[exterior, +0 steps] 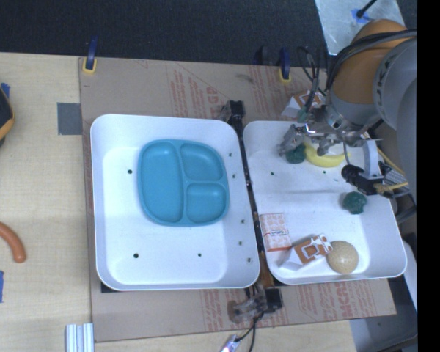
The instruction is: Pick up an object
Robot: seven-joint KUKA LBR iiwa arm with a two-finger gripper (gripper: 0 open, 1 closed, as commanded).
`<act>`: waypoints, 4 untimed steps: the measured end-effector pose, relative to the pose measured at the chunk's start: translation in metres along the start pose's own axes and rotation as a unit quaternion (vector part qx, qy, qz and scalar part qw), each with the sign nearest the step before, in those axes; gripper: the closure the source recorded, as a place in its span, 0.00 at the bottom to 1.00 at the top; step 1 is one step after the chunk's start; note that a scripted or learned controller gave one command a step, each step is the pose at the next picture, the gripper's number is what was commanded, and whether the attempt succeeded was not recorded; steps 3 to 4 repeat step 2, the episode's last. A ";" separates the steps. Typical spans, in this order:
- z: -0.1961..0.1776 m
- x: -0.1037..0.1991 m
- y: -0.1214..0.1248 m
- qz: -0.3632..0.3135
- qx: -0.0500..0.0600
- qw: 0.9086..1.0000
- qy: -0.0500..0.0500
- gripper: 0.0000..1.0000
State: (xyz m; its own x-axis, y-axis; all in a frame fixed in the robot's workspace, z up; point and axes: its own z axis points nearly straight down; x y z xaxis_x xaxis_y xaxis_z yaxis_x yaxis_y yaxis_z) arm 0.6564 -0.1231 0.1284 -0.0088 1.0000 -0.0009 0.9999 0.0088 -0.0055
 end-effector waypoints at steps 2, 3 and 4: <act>0.000 0.000 0.000 0.000 0.000 1.000 0.000 0.00; 0.000 0.000 0.000 0.000 0.000 1.000 0.000 0.00; 0.000 0.000 0.000 0.000 0.000 1.000 0.000 0.00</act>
